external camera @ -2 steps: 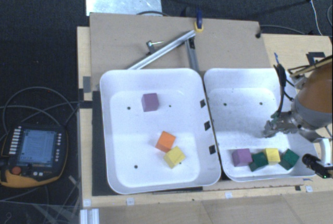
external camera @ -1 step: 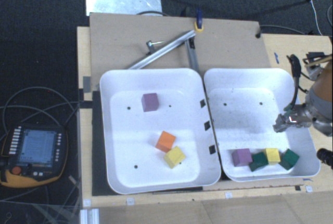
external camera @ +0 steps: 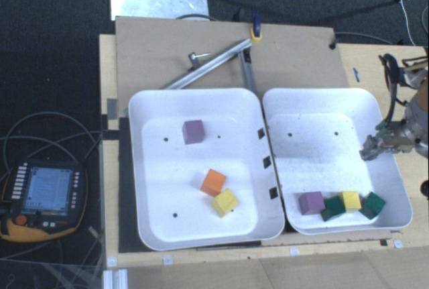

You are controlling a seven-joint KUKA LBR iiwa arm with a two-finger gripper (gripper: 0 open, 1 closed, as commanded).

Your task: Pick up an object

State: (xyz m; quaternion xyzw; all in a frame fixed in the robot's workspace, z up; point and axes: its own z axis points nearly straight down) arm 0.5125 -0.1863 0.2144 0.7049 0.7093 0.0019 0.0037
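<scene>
In the left bin (external camera: 151, 214) lie a purple cube (external camera: 193, 131), an orange cube (external camera: 213, 182) and a yellow cube (external camera: 225, 202) touching it. The right bin (external camera: 322, 96) holds a purple cube (external camera: 311, 202), a dark green block (external camera: 332, 208), a yellow cube (external camera: 350, 200) and another dark green block (external camera: 373, 204) in a row along its near wall. My gripper (external camera: 375, 147) hangs at the right bin's right rim, above and apart from the blocks. Nothing shows between its fingers.
A metal bar (external camera: 208, 65) lies slanted on the brown board behind the bins. A teach pendant (external camera: 43, 197) with cables sits on the floor at the left. Cables run near the arm at the right edge.
</scene>
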